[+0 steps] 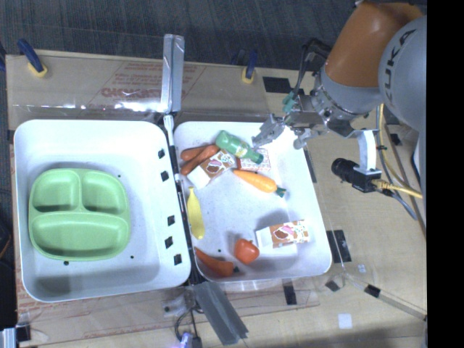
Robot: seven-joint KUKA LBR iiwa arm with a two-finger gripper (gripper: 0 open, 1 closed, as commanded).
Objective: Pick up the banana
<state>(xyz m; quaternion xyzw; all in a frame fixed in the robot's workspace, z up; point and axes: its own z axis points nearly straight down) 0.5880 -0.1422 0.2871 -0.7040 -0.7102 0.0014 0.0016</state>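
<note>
Tool (279,130) released above right bin's far edge, banana (195,214) well apart

Banana (195,214): yellow, lying flat lengthwise, against left wall of right bin (313,194).

Yellow banana (195,214), orange carrot (257,181), green divided tray (78,212), white bins (43,281)

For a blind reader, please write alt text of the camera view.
A grey two-finger gripper hovers over the right white bin, far from the yellow banana along its left wall. The left white bin holds a green divided plate.
</note>
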